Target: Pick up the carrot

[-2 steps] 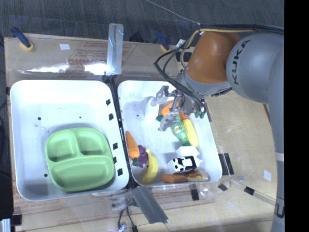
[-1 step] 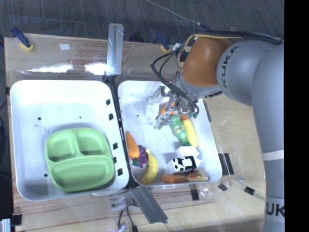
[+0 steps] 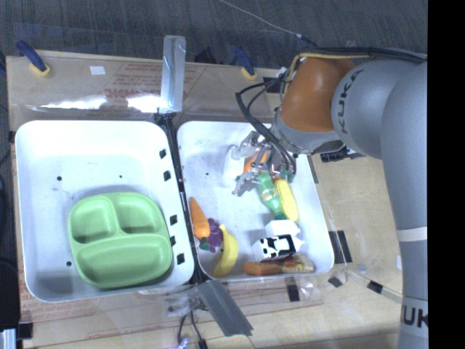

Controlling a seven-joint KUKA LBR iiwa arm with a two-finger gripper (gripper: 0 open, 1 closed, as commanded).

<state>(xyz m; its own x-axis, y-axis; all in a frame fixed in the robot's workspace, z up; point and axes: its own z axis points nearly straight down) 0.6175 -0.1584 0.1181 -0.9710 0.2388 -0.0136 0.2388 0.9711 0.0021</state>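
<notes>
Arm (image 3: pixel 392 122) hides right bin (image 3: pixel 218 133) far corner; gripper (image 3: pixel 254 167) blurred, state unclear.

A single fixed camera looks down at a slant on the worktop (image 3: pixel 363 195), taking in both white bins (image 3: pixel 43 151) from moderately near.

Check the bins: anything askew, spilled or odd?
Nothing spilled or damaged. The carrot lies against the right bin's left wall, while the gripper sits apart from it, over the green bottle.
</notes>
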